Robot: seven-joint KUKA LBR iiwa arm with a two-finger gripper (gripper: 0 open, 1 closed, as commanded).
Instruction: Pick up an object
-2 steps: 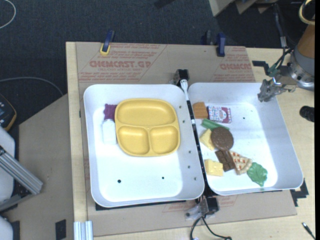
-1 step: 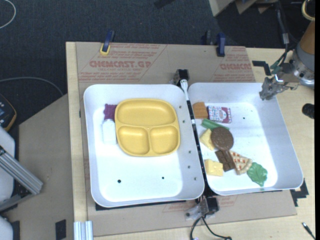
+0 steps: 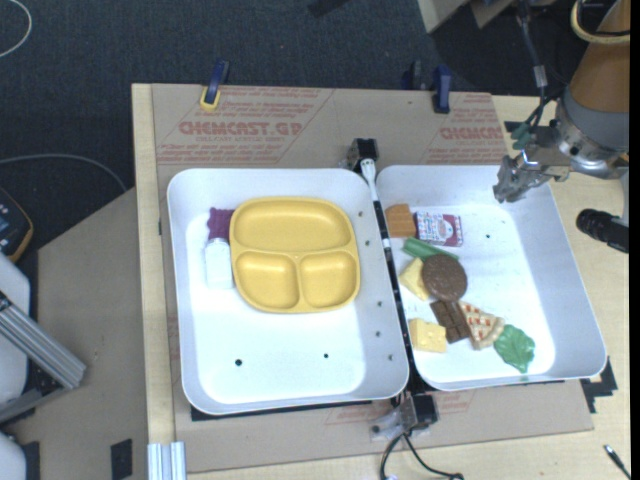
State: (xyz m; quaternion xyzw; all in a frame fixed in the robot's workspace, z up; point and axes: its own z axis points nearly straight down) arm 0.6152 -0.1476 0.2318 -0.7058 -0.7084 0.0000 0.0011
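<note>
The grey arm with the orange band enters from the upper right, and its two-finger gripper (image 3: 512, 186) hangs over the top right corner of the right shallow white bin (image 3: 560, 258), close to the back rim. Whether its fingers are apart or together I cannot tell; nothing shows between them.

The things to pick lie crowded along the right bin's left side and lower middle: a small tan block (image 3: 400, 220) just beside a red-and-white printed packet (image 3: 438, 228) near the top, then a round brown patty (image 3: 445, 278) over a green strip (image 3: 425, 251) and a pale yellow piece (image 3: 412, 280), and lower down a yellow cheese wedge (image 3: 429, 336), a dark brown bar (image 3: 450, 318), a pizza-like slice (image 3: 482, 326) and a green leafy piece (image 3: 516, 348) near the front rim. The bin's right half and its upper right floor are bare white, leaving open room below the gripper.

The left shallow white bin (image 3: 200, 368) holds a yellow three-compartment plastic tray (image 3: 295, 253) in its upper middle, with a purple piece (image 3: 219, 222) and a white bottle-shaped piece (image 3: 217, 264) squeezed between the tray and the left wall. Its lower half is open.

Both bins sit on a brown cardboard sheet (image 3: 300, 123) on the bench, printed in red with "CHEMCAST GP"; the same lettering is partly visible at the right. The packet's writing is too small to read.
</note>
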